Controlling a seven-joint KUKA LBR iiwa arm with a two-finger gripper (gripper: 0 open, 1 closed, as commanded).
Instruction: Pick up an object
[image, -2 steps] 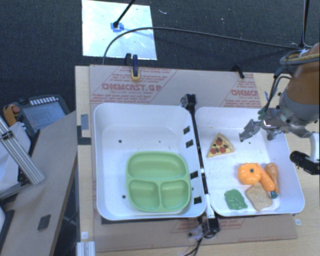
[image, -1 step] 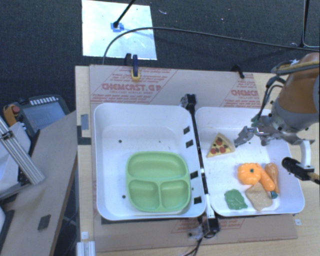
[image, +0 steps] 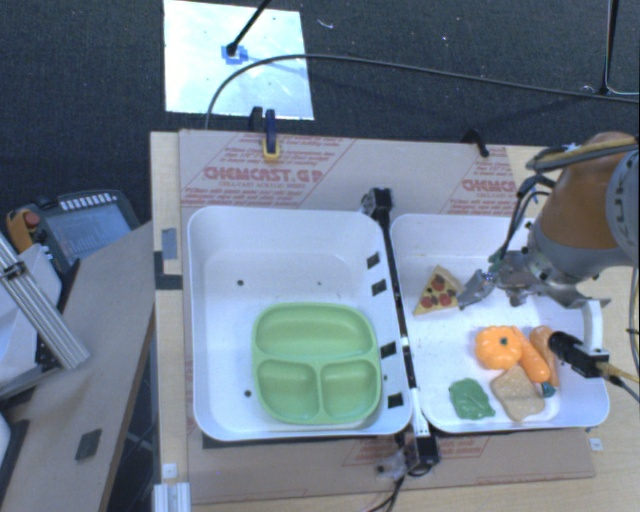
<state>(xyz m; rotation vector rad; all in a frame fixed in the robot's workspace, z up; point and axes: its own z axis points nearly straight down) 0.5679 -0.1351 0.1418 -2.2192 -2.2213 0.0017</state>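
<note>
The right bin holds several toy foods. A pizza slice lies near its left wall. An orange pumpkin, a carrot, a bread slice and a green leaf lie toward the front. My gripper hangs low over this bin, just right of the pizza slice and behind the pumpkin. Nothing is visibly held in it. The arm's orange band rises above it at the right.
The left bin holds a green divided plate at its front. A black divider runs between the bins. A black cable part juts over the right bin's right side near the carrot.
</note>
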